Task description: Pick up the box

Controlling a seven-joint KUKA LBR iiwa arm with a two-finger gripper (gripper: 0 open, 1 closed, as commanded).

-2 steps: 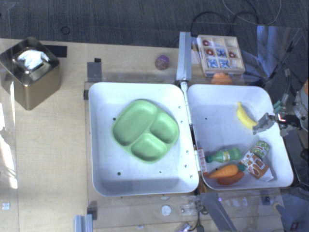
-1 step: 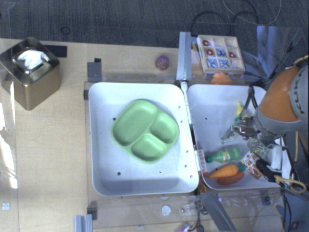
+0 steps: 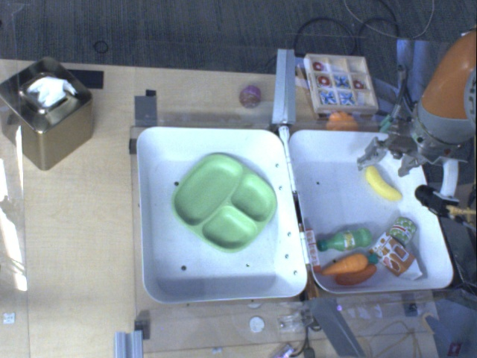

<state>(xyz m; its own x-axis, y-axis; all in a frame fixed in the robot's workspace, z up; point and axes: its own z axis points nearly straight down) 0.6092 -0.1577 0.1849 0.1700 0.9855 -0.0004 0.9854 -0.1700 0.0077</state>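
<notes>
- The box [image 3: 393, 255], a small printed carton, lies in the right bin [image 3: 328, 159], in its near right corner, leaning against the bin's sloped wall, probably because it slid there.
- Landmark: the banana [image 3: 382, 184]. The box sits well apart from it, toward the bin's near edge, with a small can [image 3: 404, 230] touching the box's far end.
- The box's long axis runs slantwise, from the can down toward the near right corner; its printed face points up.
- A bottle [image 3: 344, 240] and a carrot [image 3: 349, 266] lie beside the box, on its left, so a grasp from that side looks crowded.
- The jaws [image 3: 391, 155] hang just beyond the banana, splayed apart and released, with nothing between them.
- The left bin [image 3: 156, 274] holds a green tray [image 3: 223, 200].
- Judgement: the approach has not reached the box.
</notes>
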